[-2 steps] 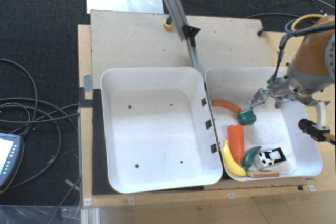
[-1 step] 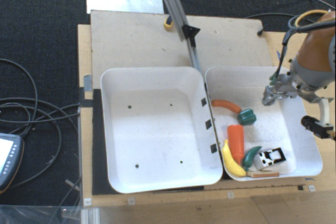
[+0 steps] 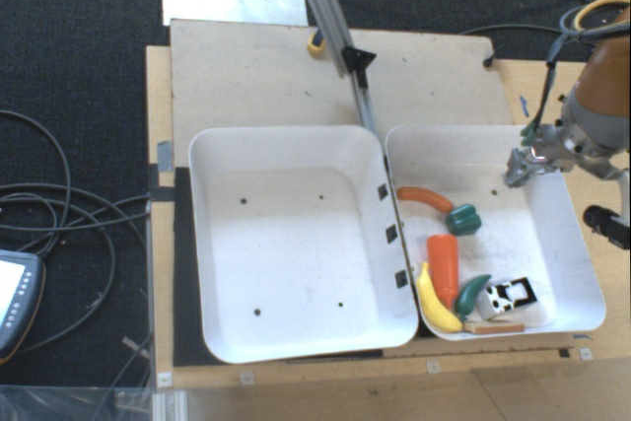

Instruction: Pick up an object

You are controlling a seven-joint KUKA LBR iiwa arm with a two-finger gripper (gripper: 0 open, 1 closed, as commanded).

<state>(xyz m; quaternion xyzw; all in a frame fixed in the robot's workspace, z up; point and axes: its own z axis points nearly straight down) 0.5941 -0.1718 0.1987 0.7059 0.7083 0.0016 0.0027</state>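
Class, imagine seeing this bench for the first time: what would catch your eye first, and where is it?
Probably the bright cluster of toy food in the right bin: an orange carrot, a yellow banana and a green pepper, crowded toward its near left corner. Next, the gripper by that bin's far right edge, and the bare left bin.
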